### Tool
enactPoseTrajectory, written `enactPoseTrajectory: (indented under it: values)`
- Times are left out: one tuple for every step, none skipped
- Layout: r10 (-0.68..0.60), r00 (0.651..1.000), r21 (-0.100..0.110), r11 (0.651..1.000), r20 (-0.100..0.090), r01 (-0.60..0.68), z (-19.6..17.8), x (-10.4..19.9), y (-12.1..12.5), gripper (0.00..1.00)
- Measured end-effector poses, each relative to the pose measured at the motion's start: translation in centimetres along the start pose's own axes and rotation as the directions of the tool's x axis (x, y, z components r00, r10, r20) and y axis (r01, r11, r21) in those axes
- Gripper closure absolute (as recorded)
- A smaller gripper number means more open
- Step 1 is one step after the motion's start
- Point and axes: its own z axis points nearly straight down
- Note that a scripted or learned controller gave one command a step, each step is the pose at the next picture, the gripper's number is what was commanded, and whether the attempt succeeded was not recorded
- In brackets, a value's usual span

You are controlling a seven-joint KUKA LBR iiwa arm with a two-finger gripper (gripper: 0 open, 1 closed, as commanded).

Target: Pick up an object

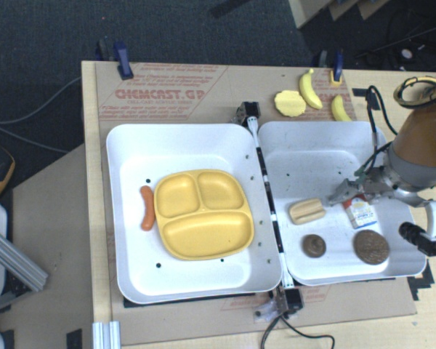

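Two white bins sit on the worktop (167, 93). The claw (349, 192) hangs low in the right bin (305, 147), just beside the bread roll (307, 211) and small carton (362, 215); its grip possibly open, I cannot tell. The left bin (131, 151) carries a yellow tray (202, 213) and sausage (147, 207).

Tan bread roll (307, 211) lies flat in the right bin (305, 140), apparently just beside the pincer (346, 193).
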Motion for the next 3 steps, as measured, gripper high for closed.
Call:
enactPoseTrajectory:
  values:
    - [0.006,1.000,0.005,1.000,0.000,-0.006,0.0,-0.7,-0.2,0.00]
    - [0.004,1.000,0.002,1.000,0.001,-0.004,-1.0,-0.7,-0.1,1.00]
    - [-0.003,1.000,0.002,1.000,-0.004,0.003,0.1,6.7,4.9,1.00]
